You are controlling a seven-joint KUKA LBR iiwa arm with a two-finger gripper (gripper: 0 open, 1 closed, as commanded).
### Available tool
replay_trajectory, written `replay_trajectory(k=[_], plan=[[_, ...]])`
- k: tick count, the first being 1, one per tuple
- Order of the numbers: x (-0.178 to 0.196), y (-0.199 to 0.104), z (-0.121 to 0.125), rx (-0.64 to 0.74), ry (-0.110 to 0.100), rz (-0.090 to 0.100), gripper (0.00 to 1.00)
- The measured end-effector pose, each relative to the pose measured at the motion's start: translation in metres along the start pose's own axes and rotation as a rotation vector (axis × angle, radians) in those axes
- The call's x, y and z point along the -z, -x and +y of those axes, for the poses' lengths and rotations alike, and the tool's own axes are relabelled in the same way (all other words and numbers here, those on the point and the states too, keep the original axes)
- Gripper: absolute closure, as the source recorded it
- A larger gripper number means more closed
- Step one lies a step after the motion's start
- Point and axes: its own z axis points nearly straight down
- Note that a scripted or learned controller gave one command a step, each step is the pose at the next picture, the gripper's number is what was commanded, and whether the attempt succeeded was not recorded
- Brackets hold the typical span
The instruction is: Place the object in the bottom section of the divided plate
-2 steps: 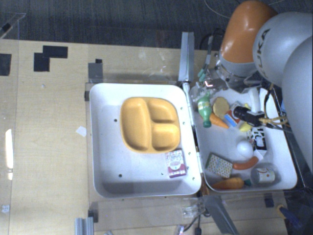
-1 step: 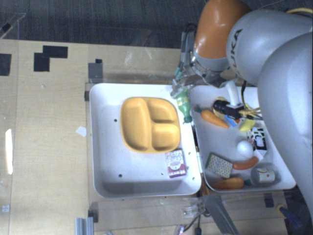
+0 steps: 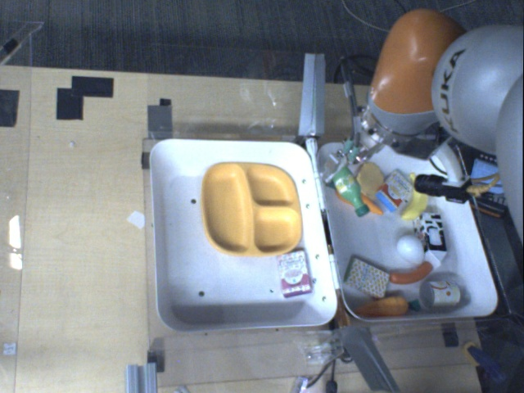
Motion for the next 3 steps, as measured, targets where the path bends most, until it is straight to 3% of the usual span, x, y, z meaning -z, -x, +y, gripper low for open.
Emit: replay_trajectory(k=[1,2,3], plan=[[0.019,-0.043,0.033,0.070,0.001,0.000,1.00],[-0.001,-0.100,0.102,0.198,0.002,0.001,1.00],[0.043,-0.158,0.120,0.362,0.003,0.001,1.00]])
